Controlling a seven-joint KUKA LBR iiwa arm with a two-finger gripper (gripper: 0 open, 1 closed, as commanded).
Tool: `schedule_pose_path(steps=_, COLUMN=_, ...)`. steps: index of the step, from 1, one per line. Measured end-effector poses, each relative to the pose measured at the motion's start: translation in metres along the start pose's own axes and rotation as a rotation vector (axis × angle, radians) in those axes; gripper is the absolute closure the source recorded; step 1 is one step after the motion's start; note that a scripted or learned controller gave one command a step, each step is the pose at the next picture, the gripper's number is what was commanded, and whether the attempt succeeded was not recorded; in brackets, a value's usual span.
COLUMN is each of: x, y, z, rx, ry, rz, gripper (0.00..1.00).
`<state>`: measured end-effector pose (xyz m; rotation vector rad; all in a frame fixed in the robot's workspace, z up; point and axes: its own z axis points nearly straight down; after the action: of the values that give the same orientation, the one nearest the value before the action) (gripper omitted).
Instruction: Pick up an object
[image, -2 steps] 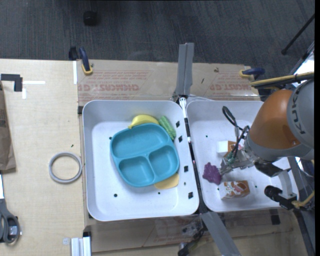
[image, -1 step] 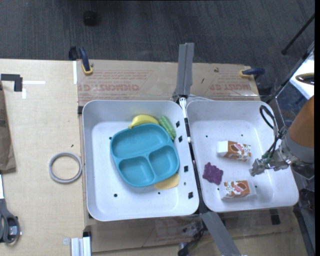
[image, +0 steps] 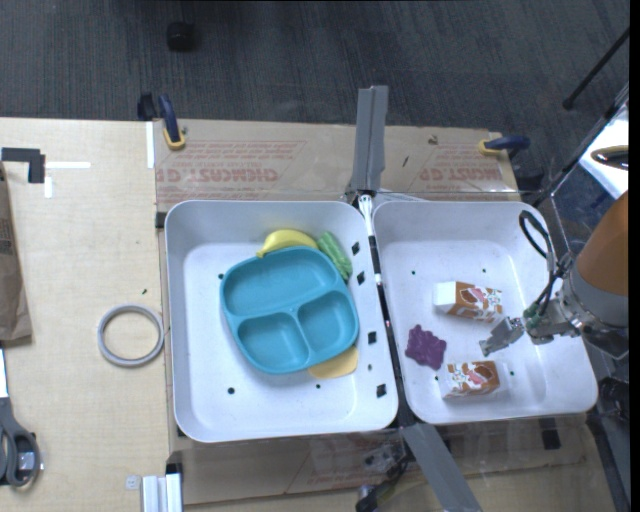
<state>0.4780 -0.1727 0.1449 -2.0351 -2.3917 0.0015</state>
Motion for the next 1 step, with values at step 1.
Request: schedule_pose_path(steps=1, x=-0.056, y=0.0847, z=0.0046, rx=0.0, ry=-0.001, rz=-0.018, gripper=0.0)
